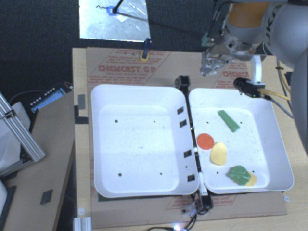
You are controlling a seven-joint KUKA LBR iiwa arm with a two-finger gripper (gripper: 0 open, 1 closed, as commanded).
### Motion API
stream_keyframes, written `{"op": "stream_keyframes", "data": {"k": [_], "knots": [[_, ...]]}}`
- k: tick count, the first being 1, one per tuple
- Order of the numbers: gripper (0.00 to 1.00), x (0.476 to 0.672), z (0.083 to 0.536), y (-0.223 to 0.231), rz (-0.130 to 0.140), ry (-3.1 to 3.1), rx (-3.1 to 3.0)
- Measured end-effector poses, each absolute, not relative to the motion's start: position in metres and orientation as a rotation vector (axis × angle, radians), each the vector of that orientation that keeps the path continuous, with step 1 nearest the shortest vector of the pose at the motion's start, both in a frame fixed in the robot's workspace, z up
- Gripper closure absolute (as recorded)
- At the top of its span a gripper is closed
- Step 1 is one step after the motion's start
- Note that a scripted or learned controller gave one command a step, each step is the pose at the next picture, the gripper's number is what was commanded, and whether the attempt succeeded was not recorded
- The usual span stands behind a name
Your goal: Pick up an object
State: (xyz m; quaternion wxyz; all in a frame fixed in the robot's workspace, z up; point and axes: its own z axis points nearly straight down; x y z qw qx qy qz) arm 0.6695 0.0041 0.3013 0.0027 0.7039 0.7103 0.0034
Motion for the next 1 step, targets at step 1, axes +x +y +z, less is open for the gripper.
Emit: {"op": "stream_keyframes", "data": {"k": [1], "knots": [[1.00,0.6689,0.3239,0.0812,0.007,2.230,2.210]]}}
